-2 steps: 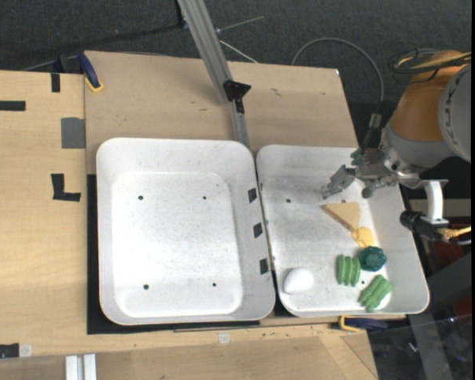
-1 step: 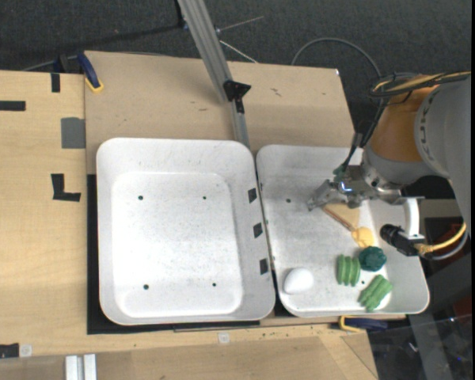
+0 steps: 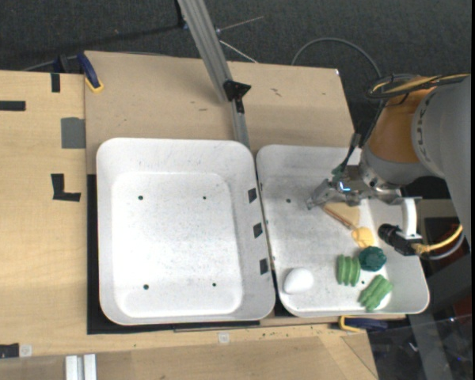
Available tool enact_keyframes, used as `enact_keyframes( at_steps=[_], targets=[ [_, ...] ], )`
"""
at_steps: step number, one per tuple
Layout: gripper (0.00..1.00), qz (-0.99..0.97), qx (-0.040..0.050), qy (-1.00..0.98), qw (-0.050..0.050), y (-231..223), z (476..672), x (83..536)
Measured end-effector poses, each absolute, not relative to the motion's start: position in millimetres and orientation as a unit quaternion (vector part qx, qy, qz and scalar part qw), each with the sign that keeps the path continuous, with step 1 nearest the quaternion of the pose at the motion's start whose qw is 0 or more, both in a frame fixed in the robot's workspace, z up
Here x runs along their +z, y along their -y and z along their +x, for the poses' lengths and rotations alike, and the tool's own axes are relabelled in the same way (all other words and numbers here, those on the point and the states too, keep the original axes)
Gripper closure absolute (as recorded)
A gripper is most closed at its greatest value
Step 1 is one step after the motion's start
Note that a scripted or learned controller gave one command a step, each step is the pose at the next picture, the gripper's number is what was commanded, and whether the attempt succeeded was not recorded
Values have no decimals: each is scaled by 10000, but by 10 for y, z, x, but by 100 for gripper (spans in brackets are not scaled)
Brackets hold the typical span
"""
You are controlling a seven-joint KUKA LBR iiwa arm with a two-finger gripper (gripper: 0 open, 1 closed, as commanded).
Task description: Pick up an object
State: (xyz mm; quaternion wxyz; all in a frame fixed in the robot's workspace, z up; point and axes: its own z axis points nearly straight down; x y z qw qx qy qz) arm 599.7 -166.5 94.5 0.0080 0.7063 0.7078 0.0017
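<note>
Several objects are grouped in right bin [image 3: 301, 172]: tan stick [image 3: 342, 214], white ball [image 3: 298, 280], green pieces [image 3: 348, 271]. Gripper [image 3: 326, 196] is positioned low at stick's upper end, presumably for grasp. Finger state cannot be determined. Nothing is seen held.

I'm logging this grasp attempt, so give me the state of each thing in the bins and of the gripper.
gripper: low over the right bin, above the tan piece
tan piece: lying flat, partly under the gripper
white ball: resting near the bin's front edge
green ridged piece: lying on the bin floor
teal round piece: resting beside it
green and white piece: lying in the front corner
right bin: holds all the objects
</note>
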Motion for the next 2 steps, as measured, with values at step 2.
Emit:
enact_keyframes(
  at_steps=[2],
  targets=[
    [100, 7064, 12, -7078, 22, 1650, 6061, 1678]
  ],
)
